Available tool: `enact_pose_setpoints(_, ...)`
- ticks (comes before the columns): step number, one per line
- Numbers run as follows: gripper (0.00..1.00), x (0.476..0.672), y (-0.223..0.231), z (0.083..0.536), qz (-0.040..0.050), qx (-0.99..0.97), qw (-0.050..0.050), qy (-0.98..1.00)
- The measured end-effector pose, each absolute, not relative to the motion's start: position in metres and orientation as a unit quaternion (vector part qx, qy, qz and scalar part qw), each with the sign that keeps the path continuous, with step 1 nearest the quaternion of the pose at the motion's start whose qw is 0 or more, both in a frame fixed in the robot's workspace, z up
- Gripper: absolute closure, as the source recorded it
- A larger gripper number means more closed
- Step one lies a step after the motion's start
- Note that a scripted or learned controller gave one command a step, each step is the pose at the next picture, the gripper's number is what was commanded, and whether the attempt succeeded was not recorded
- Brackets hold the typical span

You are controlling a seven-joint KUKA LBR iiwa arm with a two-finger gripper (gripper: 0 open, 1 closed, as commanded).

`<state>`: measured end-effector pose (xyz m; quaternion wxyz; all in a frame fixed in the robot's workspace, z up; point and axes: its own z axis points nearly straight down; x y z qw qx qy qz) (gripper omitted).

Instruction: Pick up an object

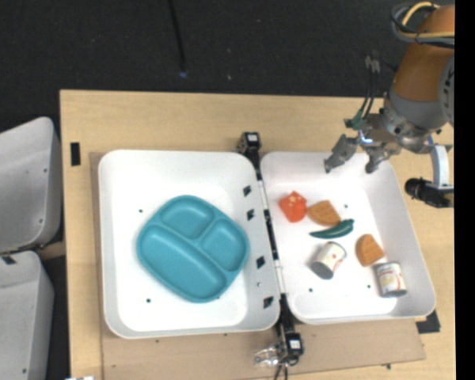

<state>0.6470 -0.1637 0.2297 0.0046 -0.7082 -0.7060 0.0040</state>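
Bench w/ 2 bins: left bin [115,236] holds tray [192,247] (teal), right bin [408,236] cans, food.

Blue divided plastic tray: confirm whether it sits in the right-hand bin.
No, the blue divided plastic tray lies in the left white bin.

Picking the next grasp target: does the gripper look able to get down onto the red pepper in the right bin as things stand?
Probably yes. The gripper hangs open above the right bin's far end, holding nothing. The red pepper lies uncovered, apart from the orange piece beside it, though near the bin's left wall.
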Motion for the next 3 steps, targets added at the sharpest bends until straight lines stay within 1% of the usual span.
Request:
enact_pose_setpoints(1, 0.0, 0.65, -0.163, 0.239, -0.0005, -0.708, -0.001, -0.707)
enact_pose_setpoints(2, 0.0, 0.649, -0.169, 0.196, 0.0014, -0.708, 0.0, -0.707)
enact_pose_setpoints(3, 0.0, 0.644, -0.172, 0.134, 0.0015, -0.708, 0.0, -0.706)
